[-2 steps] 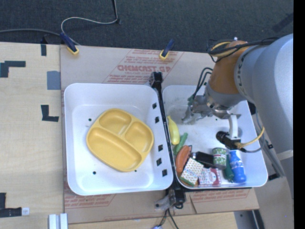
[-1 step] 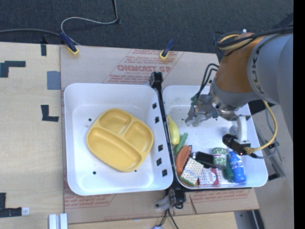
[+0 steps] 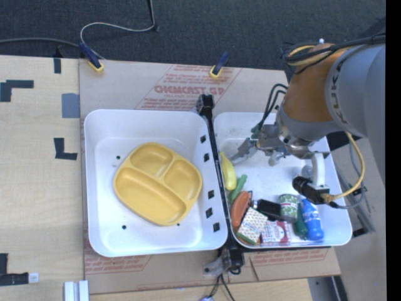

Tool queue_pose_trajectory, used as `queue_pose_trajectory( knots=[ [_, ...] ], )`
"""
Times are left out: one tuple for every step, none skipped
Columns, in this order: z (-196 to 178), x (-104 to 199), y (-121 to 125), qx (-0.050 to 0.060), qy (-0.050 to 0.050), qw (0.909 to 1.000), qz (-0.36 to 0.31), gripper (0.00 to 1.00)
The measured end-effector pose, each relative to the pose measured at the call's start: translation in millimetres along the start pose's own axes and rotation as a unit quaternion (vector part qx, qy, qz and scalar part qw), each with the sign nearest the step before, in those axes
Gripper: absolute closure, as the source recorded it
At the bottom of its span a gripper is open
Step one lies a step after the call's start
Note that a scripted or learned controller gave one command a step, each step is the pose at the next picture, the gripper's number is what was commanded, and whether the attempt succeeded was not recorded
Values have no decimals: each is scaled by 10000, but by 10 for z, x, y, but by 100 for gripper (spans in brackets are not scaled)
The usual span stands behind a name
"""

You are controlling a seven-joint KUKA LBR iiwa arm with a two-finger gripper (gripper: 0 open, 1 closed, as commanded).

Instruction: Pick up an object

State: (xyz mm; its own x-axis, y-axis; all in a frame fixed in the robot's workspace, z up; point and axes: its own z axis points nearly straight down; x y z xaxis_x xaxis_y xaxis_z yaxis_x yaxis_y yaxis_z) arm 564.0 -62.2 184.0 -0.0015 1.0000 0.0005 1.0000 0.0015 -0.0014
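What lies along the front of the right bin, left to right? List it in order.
Orange carrot-shaped toy → red and white patterned packet → green and white can → blue plastic bottle.

Bright, even overhead light — soft shadows, mild blur throughout.

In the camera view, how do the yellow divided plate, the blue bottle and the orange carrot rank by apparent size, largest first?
1. yellow divided plate, clearly the largest.
2. and 3. orange carrot and blue bottle: they look about alike in length, so I do not rank them.
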Motion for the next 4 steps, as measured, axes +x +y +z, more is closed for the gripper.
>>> queue_pose_trajectory(
  knots=[
    [953,-385,-487,-43,-12,10000,12,0],
    [841,-362,-467,-58,13,10000,7,100],
    [-521,40,-531,-7,-5,10000,0,100],
    [-635,302,100,-2,-5,10000,-1,100]
  ],
)
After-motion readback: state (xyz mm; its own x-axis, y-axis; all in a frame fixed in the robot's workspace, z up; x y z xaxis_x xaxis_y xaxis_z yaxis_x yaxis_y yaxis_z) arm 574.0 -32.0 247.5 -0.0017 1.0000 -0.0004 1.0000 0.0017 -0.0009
